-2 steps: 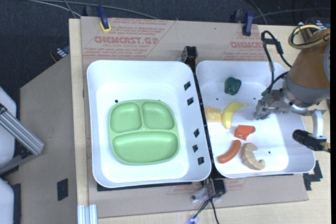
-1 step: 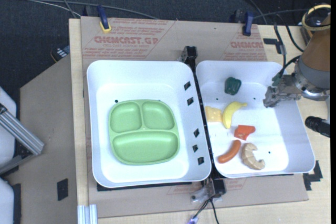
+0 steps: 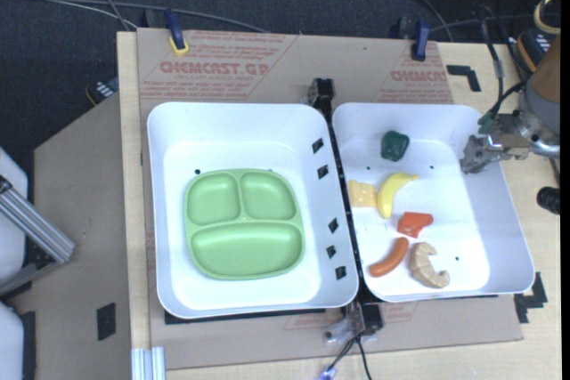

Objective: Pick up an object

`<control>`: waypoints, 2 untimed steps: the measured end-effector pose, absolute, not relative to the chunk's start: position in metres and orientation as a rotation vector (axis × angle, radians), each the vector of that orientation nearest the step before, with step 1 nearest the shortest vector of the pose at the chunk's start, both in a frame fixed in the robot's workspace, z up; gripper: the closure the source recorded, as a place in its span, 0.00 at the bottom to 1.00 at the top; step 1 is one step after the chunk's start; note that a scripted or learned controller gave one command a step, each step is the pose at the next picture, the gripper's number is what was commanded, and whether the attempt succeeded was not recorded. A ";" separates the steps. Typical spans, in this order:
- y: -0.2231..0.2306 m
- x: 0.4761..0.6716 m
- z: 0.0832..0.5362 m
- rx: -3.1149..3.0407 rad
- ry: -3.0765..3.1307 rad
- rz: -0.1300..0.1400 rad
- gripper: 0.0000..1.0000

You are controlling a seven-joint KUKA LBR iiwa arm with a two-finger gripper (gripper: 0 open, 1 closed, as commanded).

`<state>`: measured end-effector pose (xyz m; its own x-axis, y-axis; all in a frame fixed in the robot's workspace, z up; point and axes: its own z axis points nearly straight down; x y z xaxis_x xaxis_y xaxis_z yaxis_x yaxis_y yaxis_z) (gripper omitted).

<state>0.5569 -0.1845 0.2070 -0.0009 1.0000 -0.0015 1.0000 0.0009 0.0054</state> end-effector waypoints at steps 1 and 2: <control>-0.185 0.558 0.261 2.215 2.219 0.005 1.00; -0.127 0.543 0.253 2.218 2.231 0.001 1.00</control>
